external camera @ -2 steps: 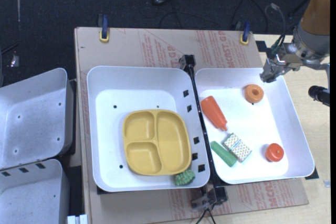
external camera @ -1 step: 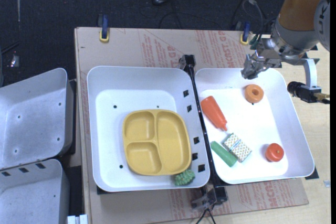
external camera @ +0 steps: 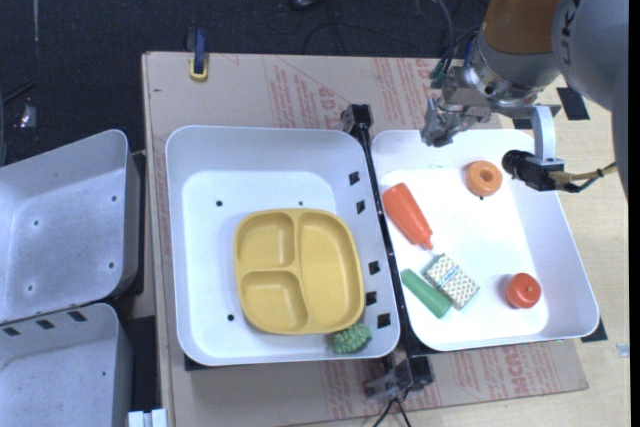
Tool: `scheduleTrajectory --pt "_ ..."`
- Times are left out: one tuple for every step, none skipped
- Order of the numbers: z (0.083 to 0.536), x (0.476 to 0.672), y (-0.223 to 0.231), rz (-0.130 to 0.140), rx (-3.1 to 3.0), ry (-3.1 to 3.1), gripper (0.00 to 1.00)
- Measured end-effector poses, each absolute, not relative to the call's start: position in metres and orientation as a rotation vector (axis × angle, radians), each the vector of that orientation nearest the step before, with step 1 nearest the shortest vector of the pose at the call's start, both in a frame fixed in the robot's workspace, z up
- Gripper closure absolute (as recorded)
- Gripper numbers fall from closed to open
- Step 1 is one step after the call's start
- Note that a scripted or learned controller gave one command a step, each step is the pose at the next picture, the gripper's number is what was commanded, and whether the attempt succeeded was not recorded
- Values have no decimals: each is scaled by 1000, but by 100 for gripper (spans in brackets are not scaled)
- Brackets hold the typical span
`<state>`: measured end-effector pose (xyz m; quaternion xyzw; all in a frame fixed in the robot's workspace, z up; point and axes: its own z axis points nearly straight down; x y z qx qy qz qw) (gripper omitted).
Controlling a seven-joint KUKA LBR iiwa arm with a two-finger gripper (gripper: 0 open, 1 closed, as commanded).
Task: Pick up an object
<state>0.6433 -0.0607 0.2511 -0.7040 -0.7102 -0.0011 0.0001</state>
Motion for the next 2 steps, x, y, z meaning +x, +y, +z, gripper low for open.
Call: scheduleTrajectory --pt "256 644 -2 -4 -2212 -2231 100" --pt "257 647 55 -4 -2212 -2231 100"
